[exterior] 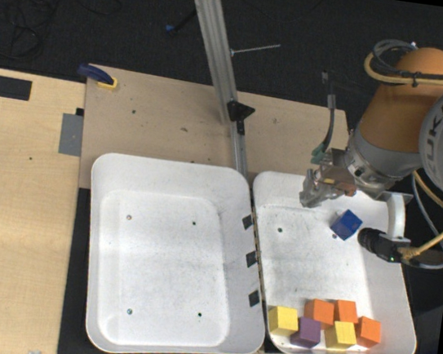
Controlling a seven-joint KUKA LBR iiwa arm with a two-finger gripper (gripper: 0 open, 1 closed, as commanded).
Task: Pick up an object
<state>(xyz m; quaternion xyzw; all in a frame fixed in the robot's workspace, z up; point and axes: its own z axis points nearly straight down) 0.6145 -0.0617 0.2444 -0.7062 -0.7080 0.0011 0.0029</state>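
- Your gripper (314,196) sits over the far end of the right-hand shallow white plastic bin (307,263), close to that bin's far rim, at the end of the grey arm with its orange band (408,85).
- You cannot tell from this slanted view whether it is spread or closed: the tip is a small grey blur, and no object is seen inside it.
- Nearest candidate: the small blue cube (346,224), lying tilted on the bin floor just beside the gripper, toward the table's right edge. The two look apart, not touching.
- Other candidates are packed together at the near right corner of the same bin, well apart from the gripper: a yellow cube (284,318), a purple cube (310,332), a second yellow cube (340,335), and orange cubes (319,310) (346,309) (368,331) around them.
- The left-hand white bin (164,254) plays no part in this step.
- Judged step: approach, with nothing picked yet.
- What your next move calls for: shift the gripper sideways until it is centred over the blue cube, align with the cube's skewed faces, descend with room on both sides, then close and lift.
- The cluster at the near corner would be harder: the neighbours touch and leave little space for entry.
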